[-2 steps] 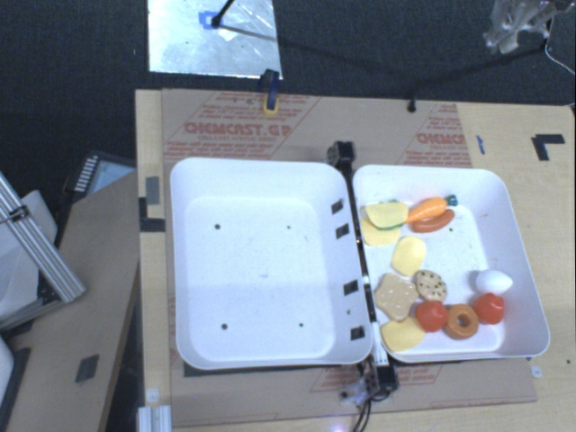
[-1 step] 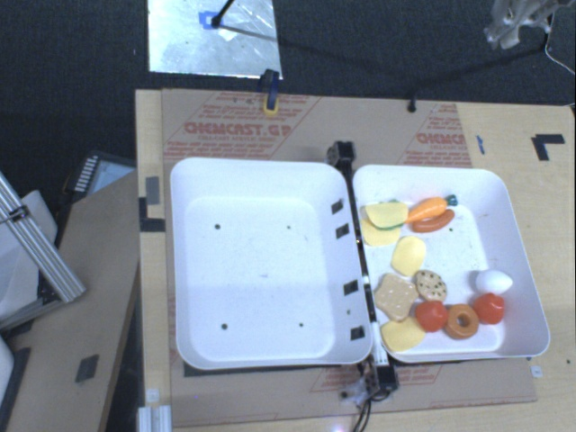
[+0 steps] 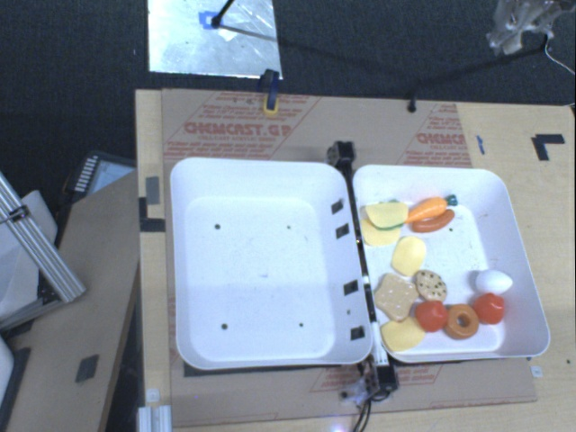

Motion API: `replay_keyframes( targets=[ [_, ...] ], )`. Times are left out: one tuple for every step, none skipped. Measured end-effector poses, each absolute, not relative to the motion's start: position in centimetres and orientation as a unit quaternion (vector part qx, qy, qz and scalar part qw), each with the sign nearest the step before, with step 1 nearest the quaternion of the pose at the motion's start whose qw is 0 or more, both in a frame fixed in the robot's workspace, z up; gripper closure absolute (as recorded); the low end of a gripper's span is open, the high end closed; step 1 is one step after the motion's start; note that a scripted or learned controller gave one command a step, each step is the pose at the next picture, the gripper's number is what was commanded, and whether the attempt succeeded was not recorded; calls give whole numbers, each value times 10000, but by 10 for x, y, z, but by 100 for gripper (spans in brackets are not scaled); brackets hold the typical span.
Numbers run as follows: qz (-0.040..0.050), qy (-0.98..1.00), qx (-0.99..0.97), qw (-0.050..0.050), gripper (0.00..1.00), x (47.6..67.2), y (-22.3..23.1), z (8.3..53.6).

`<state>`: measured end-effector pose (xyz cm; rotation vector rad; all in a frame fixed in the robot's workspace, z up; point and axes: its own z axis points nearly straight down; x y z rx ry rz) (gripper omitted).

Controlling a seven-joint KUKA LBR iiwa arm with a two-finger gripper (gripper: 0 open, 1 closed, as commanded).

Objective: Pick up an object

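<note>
The right bin (image 3: 517,241) holds several toy foods. An orange carrot (image 3: 429,209) lies over a red sausage (image 3: 434,222), beside a yellow-green slice (image 3: 385,214). Below them are a yellow piece (image 3: 409,256), a cookie (image 3: 431,284) and a tan cracker (image 3: 394,295). A white egg (image 3: 492,282), a red ball (image 3: 489,308), a brown donut (image 3: 462,320) and a red tomato (image 3: 431,315) sit near the front right corner. My gripper (image 3: 522,12) hangs at the top right of the camera view, well beyond the bench's far edge and away from both bins.
The left bin (image 3: 261,174) adjoins the right one along a divider with black clips (image 3: 346,232). A silver sheet (image 3: 214,23) lies on the dark floor beyond the bench, and a yellow clamp (image 3: 270,93) sits at the far edge.
</note>
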<state>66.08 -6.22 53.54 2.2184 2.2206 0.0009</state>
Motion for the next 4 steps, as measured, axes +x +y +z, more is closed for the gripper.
replay_keyframes(
  targets=[
    [8, 7073, 7069, 22, 100, 669, -69, 536],
    [5, 7075, 7067, 15, 100, 666, -70, 535],
    [5, 7079, 7063, 14, 100, 664, -70, 535],
    [5, 7070, 7072, 22, 100, 668, -81, 536]
  ],
)
